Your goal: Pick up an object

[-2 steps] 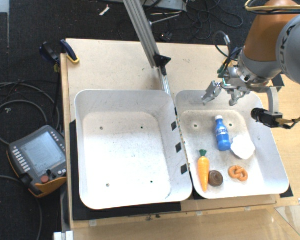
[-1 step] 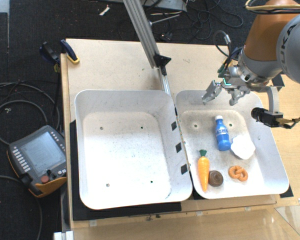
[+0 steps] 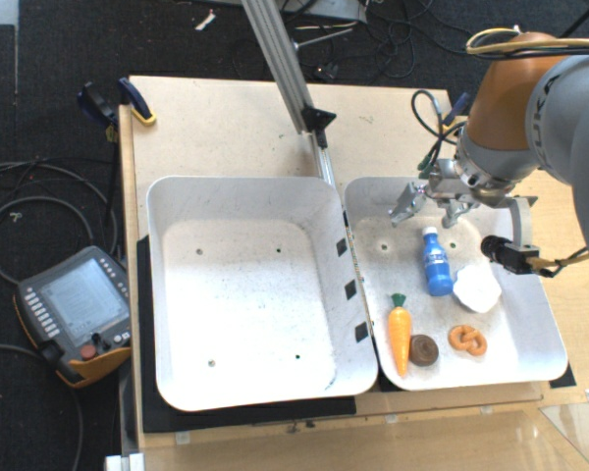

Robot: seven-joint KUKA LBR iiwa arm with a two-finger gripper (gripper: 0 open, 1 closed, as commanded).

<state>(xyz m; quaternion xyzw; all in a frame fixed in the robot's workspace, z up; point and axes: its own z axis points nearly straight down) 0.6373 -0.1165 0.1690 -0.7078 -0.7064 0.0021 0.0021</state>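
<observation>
Grey two-finger gripper (image 3: pixel 431 204) hangs over the back of the right white bin (image 3: pixel 530 361), fingers spread apart, nothing between them. Nearest target: blue plastic bottle with white cap (image 3: pixel 437 264), lying just in front of the gripper, cap end toward it. Beside it a white crumpled lump (image 3: pixel 476 288); further forward an orange toy carrot (image 3: pixel 400 334), a brown round disc (image 3: pixel 424 350) and an orange pretzel-shaped piece (image 3: pixel 467 340). To do the step well: centre over the bottle's body, straddle its narrow width, descend low, avoid nudging the white lump. Left white bin (image 3: pixel 177 204) needs no visit.
</observation>
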